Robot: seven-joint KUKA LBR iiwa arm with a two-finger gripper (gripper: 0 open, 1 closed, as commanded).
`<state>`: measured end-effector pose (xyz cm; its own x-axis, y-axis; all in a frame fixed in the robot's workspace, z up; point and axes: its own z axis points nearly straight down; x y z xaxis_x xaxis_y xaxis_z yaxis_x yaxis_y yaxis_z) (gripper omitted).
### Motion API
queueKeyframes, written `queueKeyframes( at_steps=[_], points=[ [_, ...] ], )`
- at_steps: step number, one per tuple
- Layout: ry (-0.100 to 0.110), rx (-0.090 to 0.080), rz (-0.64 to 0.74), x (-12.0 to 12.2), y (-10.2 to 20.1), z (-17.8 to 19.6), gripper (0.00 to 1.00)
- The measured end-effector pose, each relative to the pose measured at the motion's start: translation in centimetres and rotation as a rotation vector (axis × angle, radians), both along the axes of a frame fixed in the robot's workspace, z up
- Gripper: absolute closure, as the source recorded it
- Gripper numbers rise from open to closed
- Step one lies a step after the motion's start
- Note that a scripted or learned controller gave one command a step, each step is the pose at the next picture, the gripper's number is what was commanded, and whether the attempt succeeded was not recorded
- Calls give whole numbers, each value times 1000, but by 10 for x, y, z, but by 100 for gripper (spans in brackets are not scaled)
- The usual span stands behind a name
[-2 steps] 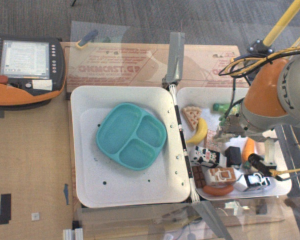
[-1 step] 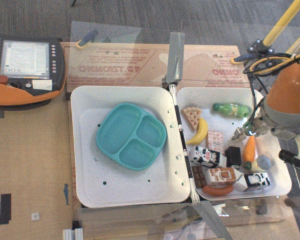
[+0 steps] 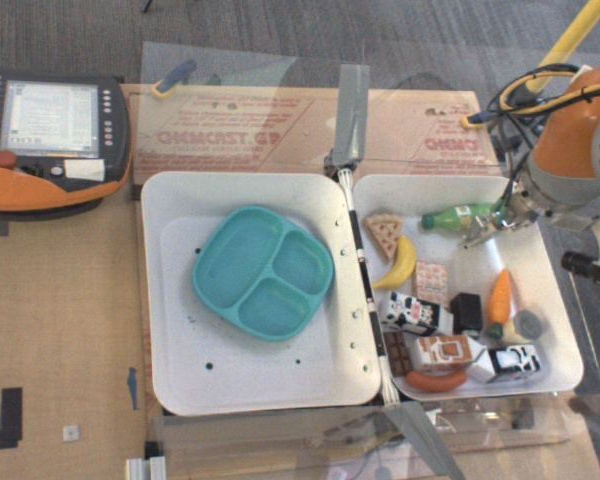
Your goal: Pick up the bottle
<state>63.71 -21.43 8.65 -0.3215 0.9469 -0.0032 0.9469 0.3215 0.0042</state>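
Observation:
A green bottle [image 3: 454, 217] with a white cap lies on its side at the back of the right bin [image 3: 560, 298], cap toward the left. My gripper [image 3: 492, 224] hangs low at the bottle's right end, right against it, with the grey wrist and orange band rising to the right. The gripper's body hides the bottle's base, so I cannot make out whether the bottle is gripped.
The right bin also holds a pizza slice [image 3: 385, 233], a banana [image 3: 402, 263], a carrot [image 3: 499, 298], a black box [image 3: 467, 312] and several small cartons near the front. A teal divided plate [image 3: 264, 271] lies in the left bin [image 3: 170, 268]. A teach pendant [image 3: 50, 138] rests far left.

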Motion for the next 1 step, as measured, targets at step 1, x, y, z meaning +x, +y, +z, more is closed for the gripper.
queueKeyframes(
  at_steps=[1],
  points=[
    [2,8,4,1,5,0,0]
  ],
)
